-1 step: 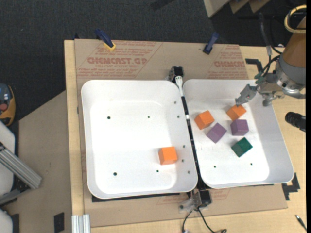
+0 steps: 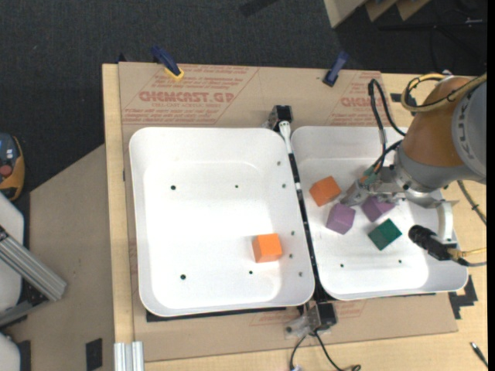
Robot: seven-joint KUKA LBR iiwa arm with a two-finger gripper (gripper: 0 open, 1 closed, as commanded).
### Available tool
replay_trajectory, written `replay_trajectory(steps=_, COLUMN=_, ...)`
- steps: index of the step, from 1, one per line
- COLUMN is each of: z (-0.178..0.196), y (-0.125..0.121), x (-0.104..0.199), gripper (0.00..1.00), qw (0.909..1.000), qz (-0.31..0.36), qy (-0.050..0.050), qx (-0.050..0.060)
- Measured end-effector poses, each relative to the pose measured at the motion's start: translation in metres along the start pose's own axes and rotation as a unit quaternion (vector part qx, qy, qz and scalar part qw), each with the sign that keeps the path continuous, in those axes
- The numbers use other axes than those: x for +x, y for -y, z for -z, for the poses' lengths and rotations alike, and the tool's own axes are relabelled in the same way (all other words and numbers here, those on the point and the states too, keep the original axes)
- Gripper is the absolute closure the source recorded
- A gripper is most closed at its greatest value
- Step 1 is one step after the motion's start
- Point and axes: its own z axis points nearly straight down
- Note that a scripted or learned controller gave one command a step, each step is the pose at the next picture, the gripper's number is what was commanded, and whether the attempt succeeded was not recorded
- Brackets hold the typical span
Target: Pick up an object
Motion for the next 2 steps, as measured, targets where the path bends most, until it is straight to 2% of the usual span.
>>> replay_trajectory(steps=1, z=0.016, y=-0.002, x=-0.003, gripper=1.0, qw=1.0, qz=-0.001, qy=0.002, qx=-0.003)
replay_trajectory(steps=2, z=0.108, y=-0.067, x=0.079, gripper=1.0, qw=1.0, qz=0.005, qy=-0.002, qx=-0.006)
